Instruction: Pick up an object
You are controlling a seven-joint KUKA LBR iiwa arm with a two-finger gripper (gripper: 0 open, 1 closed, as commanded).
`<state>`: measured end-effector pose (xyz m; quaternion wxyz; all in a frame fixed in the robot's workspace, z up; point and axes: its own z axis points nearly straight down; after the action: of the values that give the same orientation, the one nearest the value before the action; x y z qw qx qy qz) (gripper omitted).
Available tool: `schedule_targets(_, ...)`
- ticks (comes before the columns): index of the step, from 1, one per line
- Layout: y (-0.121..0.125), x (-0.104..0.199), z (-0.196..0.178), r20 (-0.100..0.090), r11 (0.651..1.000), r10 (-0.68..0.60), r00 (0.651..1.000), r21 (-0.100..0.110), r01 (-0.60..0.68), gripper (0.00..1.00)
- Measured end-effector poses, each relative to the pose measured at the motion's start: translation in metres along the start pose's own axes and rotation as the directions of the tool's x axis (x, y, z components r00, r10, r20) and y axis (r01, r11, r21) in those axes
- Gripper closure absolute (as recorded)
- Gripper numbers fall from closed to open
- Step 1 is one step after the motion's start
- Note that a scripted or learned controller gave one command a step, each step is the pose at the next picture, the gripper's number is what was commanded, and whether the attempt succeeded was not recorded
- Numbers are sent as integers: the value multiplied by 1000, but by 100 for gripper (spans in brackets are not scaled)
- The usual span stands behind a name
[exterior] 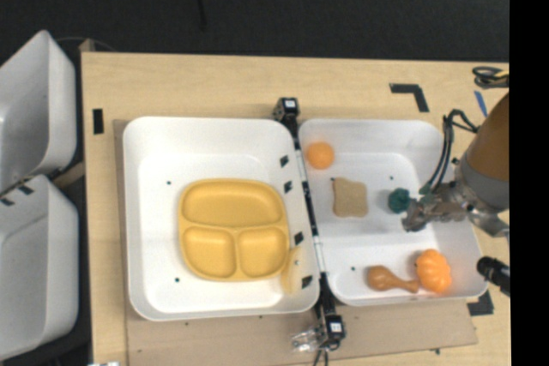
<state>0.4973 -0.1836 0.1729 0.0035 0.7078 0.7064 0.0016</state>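
The right bin (377, 137) holds a small orange ball (320, 155) near its far left corner, a flat tan piece (350, 197) in its middle, and a dark teal round object (399, 201) to the right of that. Along the near wall lie a brown drumstick-shaped toy (388, 278) and an orange pumpkin-shaped toy (434, 269). My gripper (417, 217) reaches in from the right and hangs low over the bin floor, just right of and below the teal object. Nothing shows between its tips.
The left bin (154, 150) holds a yellow divided tray (233, 228). Black clips (286, 108) sit along the seam between the bins. White moulded shapes (30, 176) stand off the bench at the left. Cables (446, 150) trail beside the arm at the right.
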Motion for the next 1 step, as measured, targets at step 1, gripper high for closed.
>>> schedule_targets(1, 2, -2, -54, 1, 1000, -5, 1000, -1, 5, 100)
